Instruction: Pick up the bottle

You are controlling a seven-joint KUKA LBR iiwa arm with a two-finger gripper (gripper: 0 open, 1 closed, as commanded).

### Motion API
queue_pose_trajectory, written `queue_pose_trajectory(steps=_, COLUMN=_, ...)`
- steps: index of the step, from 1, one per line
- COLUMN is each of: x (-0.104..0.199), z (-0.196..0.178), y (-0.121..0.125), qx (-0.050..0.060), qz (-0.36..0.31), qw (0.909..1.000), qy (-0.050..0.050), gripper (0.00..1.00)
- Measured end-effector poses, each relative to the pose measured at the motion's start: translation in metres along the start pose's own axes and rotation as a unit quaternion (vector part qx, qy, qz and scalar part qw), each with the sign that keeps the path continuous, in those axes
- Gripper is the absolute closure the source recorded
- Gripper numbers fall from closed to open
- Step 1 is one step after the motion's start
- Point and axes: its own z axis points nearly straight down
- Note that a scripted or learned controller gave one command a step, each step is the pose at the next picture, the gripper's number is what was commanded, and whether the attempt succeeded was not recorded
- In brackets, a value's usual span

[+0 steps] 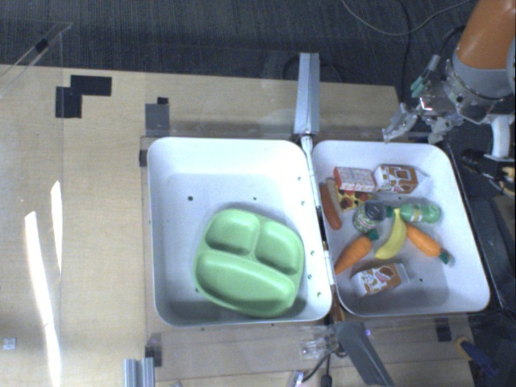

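Observation:
The green bottle (420,213) lies on its side in the right bin (463,216), between a carton and a carrot. A small green jar with a dark lid (371,215) lies just left of it. My gripper (418,128) hangs above the far rim of the right bin, behind the objects and well apart from the bottle. Its two fingers are spread open with nothing between them.
Around the bottle lie two small cartons (377,179), a sausage (330,205), a banana (393,235), two carrots (353,253) and another carton (379,279). The left bin (169,216) holds a green divided tray (250,261). A metal post (306,95) stands between the bins at the back.

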Motion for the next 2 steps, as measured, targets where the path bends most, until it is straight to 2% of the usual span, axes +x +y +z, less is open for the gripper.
queue_pose_trajectory(steps=1, x=-0.044, z=0.123, y=-0.038, qx=0.001, qz=-0.059, qw=0.9982, qy=0.000, gripper=0.00)
queue_pose_trajectory(steps=2, x=-0.025, z=0.165, y=-0.103, qx=-0.002, qz=-0.094, qw=0.9956, qy=0.000, gripper=0.00)
